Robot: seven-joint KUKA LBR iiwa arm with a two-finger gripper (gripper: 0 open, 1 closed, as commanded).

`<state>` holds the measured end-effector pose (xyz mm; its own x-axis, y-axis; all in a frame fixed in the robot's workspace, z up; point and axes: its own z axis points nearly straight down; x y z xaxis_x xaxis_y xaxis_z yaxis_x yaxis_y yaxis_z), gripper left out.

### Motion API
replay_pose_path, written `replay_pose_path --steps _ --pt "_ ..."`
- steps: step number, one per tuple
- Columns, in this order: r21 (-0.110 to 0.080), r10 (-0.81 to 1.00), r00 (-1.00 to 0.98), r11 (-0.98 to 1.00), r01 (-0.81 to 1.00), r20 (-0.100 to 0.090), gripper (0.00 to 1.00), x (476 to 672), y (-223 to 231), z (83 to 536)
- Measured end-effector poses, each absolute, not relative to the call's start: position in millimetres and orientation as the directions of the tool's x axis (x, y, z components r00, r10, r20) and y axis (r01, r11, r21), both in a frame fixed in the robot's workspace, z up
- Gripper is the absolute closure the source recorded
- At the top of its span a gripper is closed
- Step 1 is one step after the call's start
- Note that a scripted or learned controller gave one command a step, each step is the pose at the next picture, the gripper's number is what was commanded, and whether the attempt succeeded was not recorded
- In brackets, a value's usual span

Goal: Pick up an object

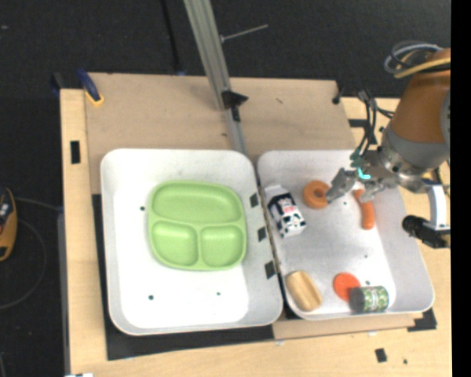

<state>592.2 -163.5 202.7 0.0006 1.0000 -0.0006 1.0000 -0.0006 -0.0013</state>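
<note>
I'm seeing two matt white plastic bins (125, 305) sitting on a pale, wood-looking bench (157, 108). The green divided tray (196, 225) is showing smooth plastic. The far post (208, 42) is looking like ribbed grey metal, and the near-right can (369, 298) is glinting.

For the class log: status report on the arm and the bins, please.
Gripper low over right bin, beside orange ring; nothing seen between fingers. Carrot just right of it. Green tray alone in left bin. Nothing blocking.
</note>
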Motion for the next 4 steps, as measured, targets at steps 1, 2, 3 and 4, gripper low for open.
replay_pose_path --steps 1,2,3,4 --pt "0.001 1.000 0.000 0.000 1.000 -0.001 0.00 592.9 -163.5 203.6" --pt "-0.002 1.000 0.000 0.000 1.000 -0.002 0.00 594.2 -169.4 160.6" --pt "-0.001 1.000 -0.003 0.003 1.000 -0.001 0.00 602.7 -164.5 110.1" --pt "0.000 1.000 -0.001 0.001 1.000 -0.002 0.00 603.1 -165.6 101.0"
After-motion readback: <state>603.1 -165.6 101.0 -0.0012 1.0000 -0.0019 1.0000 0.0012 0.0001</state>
